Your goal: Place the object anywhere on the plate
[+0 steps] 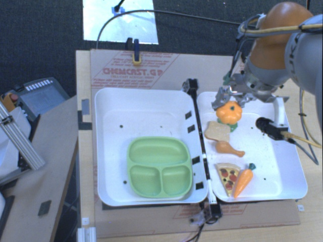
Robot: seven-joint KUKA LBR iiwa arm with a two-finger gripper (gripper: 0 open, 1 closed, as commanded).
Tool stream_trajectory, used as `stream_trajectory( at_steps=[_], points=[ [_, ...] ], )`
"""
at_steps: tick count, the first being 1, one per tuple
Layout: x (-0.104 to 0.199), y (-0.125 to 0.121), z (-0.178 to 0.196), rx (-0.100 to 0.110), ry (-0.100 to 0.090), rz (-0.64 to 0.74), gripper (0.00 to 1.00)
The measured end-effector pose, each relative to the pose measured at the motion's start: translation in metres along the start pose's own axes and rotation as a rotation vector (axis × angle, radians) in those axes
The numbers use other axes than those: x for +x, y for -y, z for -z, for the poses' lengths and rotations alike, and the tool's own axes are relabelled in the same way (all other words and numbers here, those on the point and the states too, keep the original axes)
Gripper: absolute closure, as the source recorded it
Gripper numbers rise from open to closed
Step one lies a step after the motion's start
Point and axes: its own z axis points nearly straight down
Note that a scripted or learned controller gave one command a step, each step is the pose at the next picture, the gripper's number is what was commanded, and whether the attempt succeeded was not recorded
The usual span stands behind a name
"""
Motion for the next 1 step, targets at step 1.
stream_trajectory(
  at_steps=[1],
  points=[
    [0.0448, -0.0144, -0.0131, 0.0, 0.0, -0.001, 1.0]
  ],
)
